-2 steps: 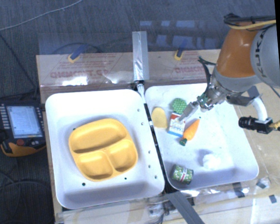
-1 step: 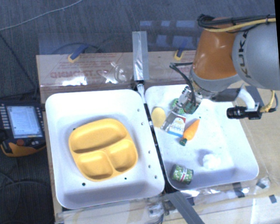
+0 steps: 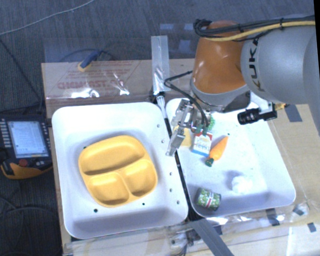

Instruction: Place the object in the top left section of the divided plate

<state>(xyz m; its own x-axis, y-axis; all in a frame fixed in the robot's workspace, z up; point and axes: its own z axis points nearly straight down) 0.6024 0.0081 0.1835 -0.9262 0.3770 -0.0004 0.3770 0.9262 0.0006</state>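
Yellow divided plate (image 3: 117, 169): lies in the left bin (image 3: 73, 216), all sections bare.
Gripper (image 3: 178, 133): right of the plate, over the seam between bins; fingers slightly parted, nothing seen between them.
Small carton (image 3: 201, 143): right of the plate, beside the gripper.
Toy carrot (image 3: 217, 149): right of the carton, touching it.
Green can (image 3: 209, 199): right of the plate, lower.
White lump (image 3: 242, 184): farthest right.

The big round grey metal robot arm (image 3: 288, 63) has black KUKA letters on its side. A shiny orange band (image 3: 217, 64) wraps it above the wrist. Black and yellow cables (image 3: 251, 28) run over the top. Its small silver gripper (image 3: 178, 130) has thin wires.
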